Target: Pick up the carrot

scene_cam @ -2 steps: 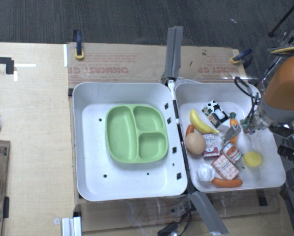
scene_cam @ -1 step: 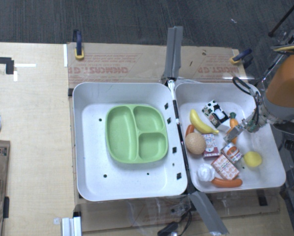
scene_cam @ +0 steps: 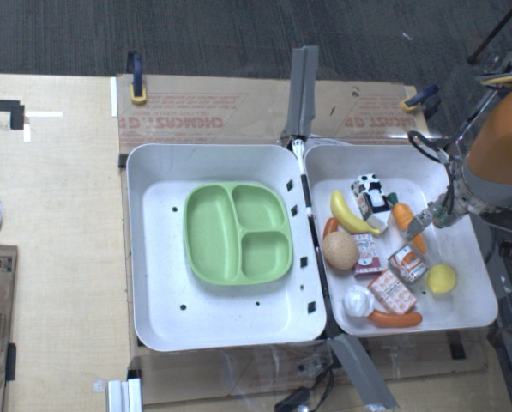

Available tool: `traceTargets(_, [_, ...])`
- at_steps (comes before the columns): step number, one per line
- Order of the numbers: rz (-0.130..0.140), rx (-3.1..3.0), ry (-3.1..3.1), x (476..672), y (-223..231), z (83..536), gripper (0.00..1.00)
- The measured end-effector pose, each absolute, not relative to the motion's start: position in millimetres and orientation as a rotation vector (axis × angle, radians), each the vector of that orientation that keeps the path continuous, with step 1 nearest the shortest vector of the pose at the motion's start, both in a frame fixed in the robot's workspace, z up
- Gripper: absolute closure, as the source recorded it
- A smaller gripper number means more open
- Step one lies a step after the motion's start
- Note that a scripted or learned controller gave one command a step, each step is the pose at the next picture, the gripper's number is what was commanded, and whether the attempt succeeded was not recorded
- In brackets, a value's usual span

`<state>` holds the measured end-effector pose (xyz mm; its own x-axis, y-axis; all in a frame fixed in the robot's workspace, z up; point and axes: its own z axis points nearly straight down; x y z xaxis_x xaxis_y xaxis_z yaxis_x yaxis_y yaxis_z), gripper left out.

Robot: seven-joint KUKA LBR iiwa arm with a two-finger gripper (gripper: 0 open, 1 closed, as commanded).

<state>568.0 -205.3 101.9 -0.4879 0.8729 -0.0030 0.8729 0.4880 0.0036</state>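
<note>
Two white bins on a pale wood bench. A light green divided plate at centre. At right: orange carrot, yellow banana, yellow lemon, black-and-white cow-patterned carton, tan round bread roll, red-orange sausage.

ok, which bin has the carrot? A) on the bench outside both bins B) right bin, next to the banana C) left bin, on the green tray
B: the carrot lies in the right bin, just right of the banana, with the gripper at its right side.
</note>
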Motion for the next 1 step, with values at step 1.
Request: traceTargets(1, [-0.001,1.717,2.630,560.8,-172.6,224.3,1.00])
